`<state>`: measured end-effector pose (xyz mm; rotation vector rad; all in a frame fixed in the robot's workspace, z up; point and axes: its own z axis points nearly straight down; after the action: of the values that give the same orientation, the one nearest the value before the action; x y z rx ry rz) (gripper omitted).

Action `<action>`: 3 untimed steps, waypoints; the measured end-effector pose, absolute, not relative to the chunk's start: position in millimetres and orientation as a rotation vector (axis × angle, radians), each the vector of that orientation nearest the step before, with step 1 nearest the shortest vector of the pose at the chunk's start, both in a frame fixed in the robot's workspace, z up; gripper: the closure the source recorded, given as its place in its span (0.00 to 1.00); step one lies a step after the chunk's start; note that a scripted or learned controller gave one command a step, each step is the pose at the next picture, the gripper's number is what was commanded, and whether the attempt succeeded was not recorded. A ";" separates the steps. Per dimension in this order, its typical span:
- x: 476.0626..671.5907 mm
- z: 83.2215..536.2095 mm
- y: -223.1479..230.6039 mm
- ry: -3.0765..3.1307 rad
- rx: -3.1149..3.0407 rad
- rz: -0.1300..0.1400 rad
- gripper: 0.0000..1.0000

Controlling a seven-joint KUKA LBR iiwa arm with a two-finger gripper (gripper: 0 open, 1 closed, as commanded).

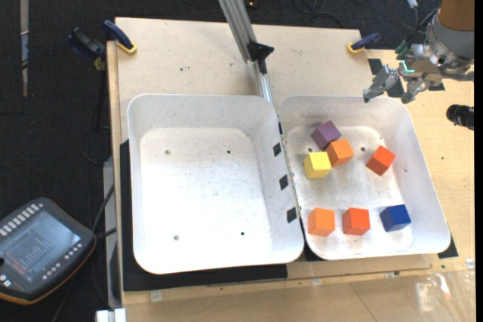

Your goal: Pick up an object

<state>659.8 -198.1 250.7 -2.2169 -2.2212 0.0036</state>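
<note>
Seven cubes lay in the right bin (423, 162): a purple cube (325, 133), yellow cube (318, 164) and orange cube (340, 151) clustered together. The tool (389, 85) hovered above the bin's far right corner, holding nothing; its opening couldn't be judged.

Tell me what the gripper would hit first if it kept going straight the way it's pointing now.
Probably the right bin's far rim or the floor just inside it. The gripper hangs above that corner, aimed down and leftward; the red cube lies nearer the camera. Depth is unclear.

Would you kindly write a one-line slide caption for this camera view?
Arm's tool hovers over the right bin's far rim; seven coloured blocks lie inside, including a purple block.
</note>
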 end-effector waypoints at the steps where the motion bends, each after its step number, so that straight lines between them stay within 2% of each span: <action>1: 660.8 253.7 -197.8 -2.227 -2.218 0.001 0.00; 3: 646.0 160.4 -199.7 -2.219 -2.220 0.004 0.00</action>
<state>646.0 -199.7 160.4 -2.2196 -2.2192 0.0043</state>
